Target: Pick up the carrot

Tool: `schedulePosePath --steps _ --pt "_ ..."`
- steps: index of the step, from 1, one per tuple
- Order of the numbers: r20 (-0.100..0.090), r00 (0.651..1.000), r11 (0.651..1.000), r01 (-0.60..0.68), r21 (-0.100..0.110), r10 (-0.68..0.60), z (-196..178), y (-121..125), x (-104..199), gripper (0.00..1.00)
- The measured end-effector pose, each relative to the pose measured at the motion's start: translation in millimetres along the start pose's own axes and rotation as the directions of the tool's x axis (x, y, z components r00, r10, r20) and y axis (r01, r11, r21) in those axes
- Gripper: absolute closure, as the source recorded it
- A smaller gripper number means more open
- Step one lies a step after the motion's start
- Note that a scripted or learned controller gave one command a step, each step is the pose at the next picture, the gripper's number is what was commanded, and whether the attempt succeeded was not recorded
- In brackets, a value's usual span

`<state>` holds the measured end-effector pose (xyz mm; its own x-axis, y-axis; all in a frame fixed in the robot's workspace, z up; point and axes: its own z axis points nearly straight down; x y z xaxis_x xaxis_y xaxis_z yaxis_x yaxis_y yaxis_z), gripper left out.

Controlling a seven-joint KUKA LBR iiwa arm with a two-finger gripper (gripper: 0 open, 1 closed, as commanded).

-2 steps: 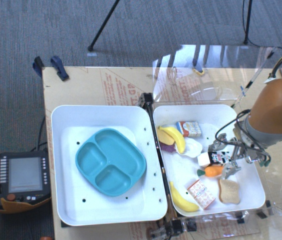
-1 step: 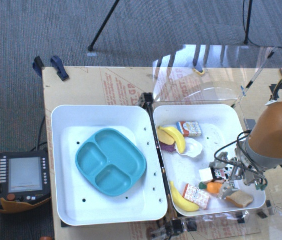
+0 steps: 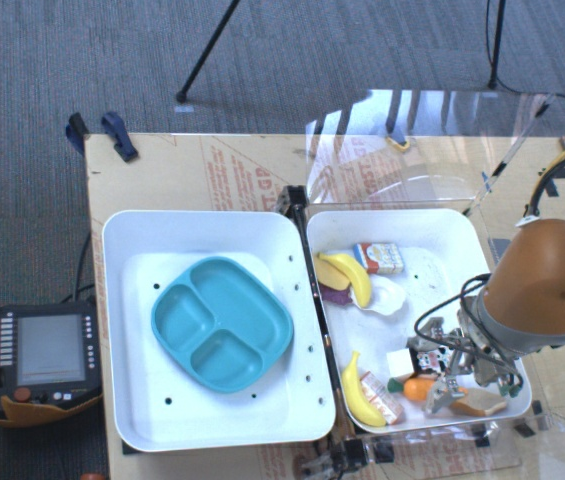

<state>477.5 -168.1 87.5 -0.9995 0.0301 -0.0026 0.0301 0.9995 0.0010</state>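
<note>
The end effector (image 3: 449, 373) hangs low over the right bin (image 3: 462, 230), near its front right corner, just beside the carrot (image 3: 417, 389) lying on the bin floor; whether it is released or clenched cannot be told. Two bananas (image 3: 352, 276) lie in the same bin. A blue divided plate (image 3: 222, 323) sits in the left bin (image 3: 127, 268).

The blue tray (image 3: 222, 323) looks smooth matt plastic; both white bins (image 3: 127, 268) glossy plastic; the bench (image 3: 197, 173) bare cardboard.
</note>
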Motion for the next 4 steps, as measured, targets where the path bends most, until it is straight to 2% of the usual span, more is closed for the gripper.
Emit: schedulePosePath --steps 1,2,3,4 --pt "-0.003 0.995 0.995 0.096 -0.002 -0.096 1 32 1 0.0" --pt "-0.004 0.966 0.966 0.257 -0.003 -0.257 2 34 0 0.0" --pt "-0.002 0.907 0.907 0.421 -0.003 -0.421 2 0 -5 0.0" --pt "0.001 0.905 0.905 0.425 -0.006 -0.425 -7 3 -7 1.0"
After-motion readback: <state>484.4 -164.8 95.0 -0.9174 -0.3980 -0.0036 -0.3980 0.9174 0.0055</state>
